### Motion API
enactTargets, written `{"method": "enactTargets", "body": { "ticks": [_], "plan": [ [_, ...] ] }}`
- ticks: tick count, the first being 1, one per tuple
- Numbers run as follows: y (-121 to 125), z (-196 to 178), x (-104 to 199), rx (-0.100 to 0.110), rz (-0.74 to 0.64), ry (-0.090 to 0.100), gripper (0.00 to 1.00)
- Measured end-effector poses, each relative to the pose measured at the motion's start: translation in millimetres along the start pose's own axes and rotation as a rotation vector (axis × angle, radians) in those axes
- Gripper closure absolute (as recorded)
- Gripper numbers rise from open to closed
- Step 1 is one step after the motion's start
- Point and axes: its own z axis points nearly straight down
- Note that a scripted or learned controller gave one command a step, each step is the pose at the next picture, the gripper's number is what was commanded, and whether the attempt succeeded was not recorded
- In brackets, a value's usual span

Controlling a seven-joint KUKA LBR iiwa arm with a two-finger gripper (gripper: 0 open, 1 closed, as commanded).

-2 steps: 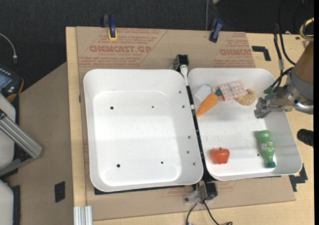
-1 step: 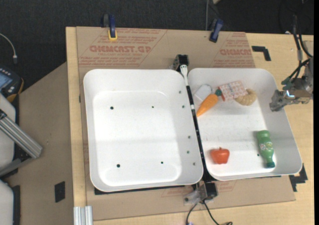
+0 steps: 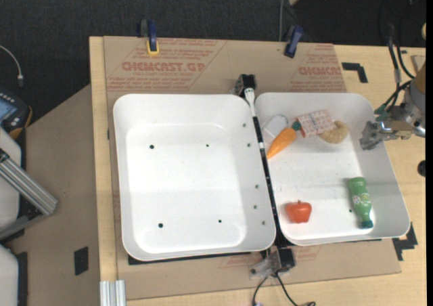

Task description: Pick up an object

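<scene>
At the right bin's (image 3: 379, 183) far right rim hangs the gripper (image 3: 371, 137), nothing in it; can't tell its opening. Nearest pick: potato (image 3: 333, 134), just left of it, beside the box (image 3: 315, 122).

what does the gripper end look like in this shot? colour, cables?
The gripper is a small grey metal part with a silver-grey wrist block behind it at the right edge of the view. Thin dark cables loop around and above the wrist. No markings are legible, and the rest of the arm is cut off.
</scene>
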Motion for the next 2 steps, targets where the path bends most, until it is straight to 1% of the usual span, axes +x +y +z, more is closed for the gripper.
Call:
{"method": "enactTargets", "body": {
  "ticks": [1,2],
  "plan": [
    [12,48,-8,0.005,0.0,0.004,1.0],
    [-14,-28,-1,-0.006,0.001,-0.001,1.0]
  ]
}}
